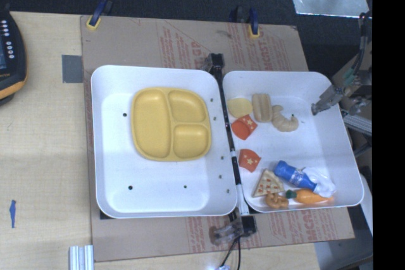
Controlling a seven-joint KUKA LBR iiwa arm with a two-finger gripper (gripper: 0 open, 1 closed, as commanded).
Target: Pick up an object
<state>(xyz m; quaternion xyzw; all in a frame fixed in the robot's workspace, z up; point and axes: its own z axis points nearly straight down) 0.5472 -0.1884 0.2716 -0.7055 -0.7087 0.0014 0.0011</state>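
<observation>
Cashew (286, 121), just left of fingers (324, 102) poised at right bin (338, 142) rim, spread or pressed together impossible to tell: likely light, stiff, smooth plastic, best pinched across its narrow curved middle.

bins (158, 202): smooth white plastic | tray (171, 123): matt yellow plastic | bench (44, 136): pale wood
</observation>
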